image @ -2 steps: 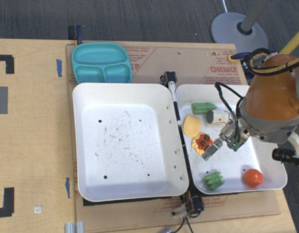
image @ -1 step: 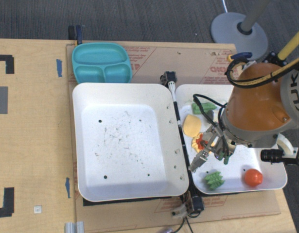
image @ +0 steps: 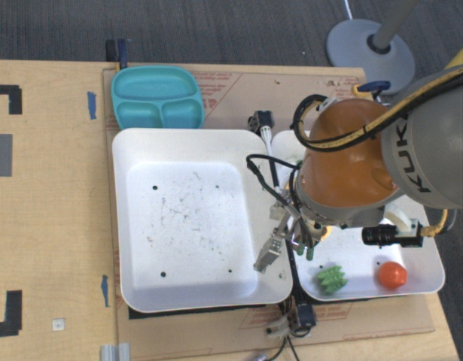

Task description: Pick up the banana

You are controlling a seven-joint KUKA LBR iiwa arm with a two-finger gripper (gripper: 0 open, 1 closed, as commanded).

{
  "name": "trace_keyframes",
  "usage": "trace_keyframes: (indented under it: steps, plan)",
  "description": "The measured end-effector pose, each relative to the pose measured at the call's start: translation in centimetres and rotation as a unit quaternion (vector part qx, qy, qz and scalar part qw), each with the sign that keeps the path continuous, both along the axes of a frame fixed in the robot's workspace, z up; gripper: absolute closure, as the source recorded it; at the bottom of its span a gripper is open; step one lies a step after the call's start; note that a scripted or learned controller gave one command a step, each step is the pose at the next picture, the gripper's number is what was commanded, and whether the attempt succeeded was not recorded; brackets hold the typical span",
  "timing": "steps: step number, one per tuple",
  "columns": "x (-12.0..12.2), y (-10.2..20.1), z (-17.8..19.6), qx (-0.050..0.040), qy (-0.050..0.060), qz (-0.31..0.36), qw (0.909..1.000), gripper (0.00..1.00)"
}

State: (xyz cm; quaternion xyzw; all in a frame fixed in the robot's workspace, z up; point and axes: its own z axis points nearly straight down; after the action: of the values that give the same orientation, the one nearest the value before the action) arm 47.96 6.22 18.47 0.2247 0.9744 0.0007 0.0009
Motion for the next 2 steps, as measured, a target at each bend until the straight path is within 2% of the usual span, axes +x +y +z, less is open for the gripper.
trace_keyframes:
  steps: [1, 2]
  plan:
    - [0.1, 4.9, -9.8, 0.0001, -0.002, 0.189, 0.9821, 0.0]
    - [4.3, 9.5, -9.8, 0.0003, -0.002, 0.195, 0.9809, 0.0]
